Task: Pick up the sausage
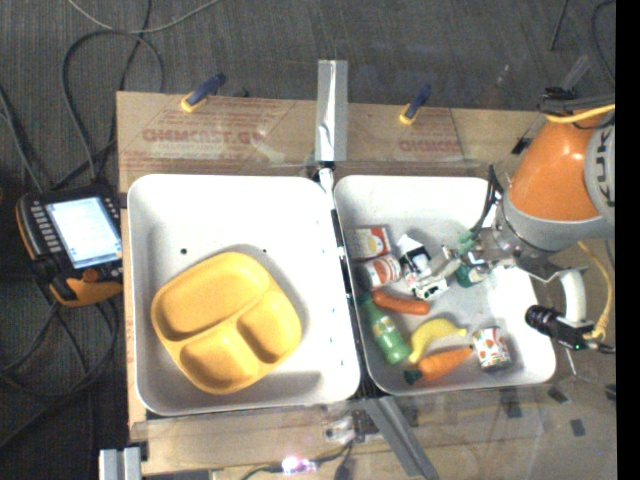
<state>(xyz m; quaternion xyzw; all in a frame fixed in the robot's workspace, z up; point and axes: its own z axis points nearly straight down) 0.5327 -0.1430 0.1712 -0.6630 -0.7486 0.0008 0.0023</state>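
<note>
1. Worktop [135, 168]: carries two white bins; the left bin [160, 208] holds a yellow divided plate [226, 318].
2. Right bin [530, 363]: holds cans, a banana [438, 336] and a carrot [443, 363].
3. Claw [432, 278]: low over the right bin; opening and contents cannot be determined.
4. Sausage [401, 304]: lies just below the claw, ungrasped. Approach step; next move requires a short descent, centred over it.
</note>
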